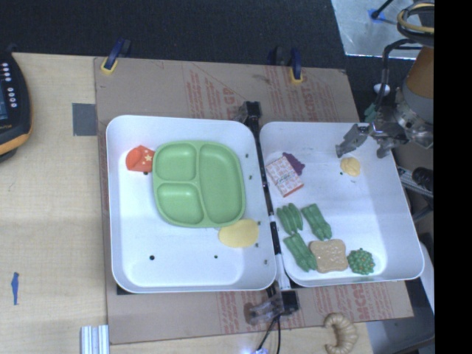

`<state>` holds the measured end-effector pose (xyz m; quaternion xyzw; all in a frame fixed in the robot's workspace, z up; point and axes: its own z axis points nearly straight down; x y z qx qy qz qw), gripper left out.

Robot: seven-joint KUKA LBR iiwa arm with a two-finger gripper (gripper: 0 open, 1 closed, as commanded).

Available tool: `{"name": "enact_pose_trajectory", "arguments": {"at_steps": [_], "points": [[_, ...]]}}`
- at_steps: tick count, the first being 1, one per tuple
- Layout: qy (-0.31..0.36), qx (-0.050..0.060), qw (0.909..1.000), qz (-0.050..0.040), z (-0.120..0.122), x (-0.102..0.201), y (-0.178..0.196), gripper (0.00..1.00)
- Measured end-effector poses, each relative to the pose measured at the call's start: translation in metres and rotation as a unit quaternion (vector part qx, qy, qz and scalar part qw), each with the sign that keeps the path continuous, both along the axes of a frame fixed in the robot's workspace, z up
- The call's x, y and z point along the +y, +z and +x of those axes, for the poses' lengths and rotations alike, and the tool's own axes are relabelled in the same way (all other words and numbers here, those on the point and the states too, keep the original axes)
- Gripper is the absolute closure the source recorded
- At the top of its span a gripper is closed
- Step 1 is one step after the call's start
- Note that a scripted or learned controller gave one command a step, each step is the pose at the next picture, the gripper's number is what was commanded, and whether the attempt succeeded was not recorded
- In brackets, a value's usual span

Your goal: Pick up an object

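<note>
Your bench [51, 220] is pale wood | a brown cardboard sheet [317, 94] covers its middle, clamped along the frame's top | left white bin [125, 264] and right white bin [398, 220] sit side by side on that sheet | black-and-orange pendant [11, 102] at frame's left edge | tan curled object [341, 332] at bottom right.

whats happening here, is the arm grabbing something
Not yet. The gripper hangs open over the right bin, just above a small yellow piece, with nothing between its fingers. Lower in that bin lie green bean pods, a cracker and a patterned card. The left bin holds a green divided plate.
</note>
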<state>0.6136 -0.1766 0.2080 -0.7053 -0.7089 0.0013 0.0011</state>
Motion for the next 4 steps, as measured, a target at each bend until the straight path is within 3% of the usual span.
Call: {"name": "enact_pose_trajectory", "arguments": {"at_steps": [1,2,3,4], "points": [[-0.001,0.004,1.0000,0.0011,-0.049,0.027,-0.036,0.00],[0.000,0.005,1.0000,0.0017,-0.084,0.048,-0.122,0.00],[0.000,0.001,1.0000,-0.0003,-0.081,0.046,-0.106,1.00],[0.004,-0.006,1.0000,0.0016,-0.049,0.124,-0.010,1.00]]}}
